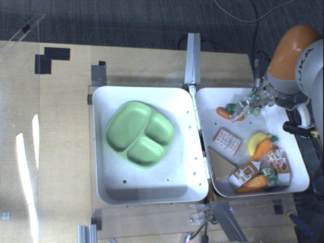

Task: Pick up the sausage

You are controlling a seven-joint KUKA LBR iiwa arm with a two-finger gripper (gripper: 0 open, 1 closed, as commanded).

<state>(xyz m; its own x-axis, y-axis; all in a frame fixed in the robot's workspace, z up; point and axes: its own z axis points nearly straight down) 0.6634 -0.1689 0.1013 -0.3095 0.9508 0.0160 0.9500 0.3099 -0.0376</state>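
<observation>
The small reddish-orange sausage [223,112] lies near the right white bin's [298,178] far-left corner, just beside the metal two-finger gripper [248,107]; whether it grips, I cannot tell. A pink waffle-patterned cracker [227,141] sits nearer the front.

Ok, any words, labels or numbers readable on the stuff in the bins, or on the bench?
No text can be read.
Small cartons and in the right bin: brown and white printing, too small and blurred to read.
Cracker-like tile: a grid pattern, no letters.
Green tray in the left bin: plain.
Black marks on the bench: shapes, not characters.
</observation>
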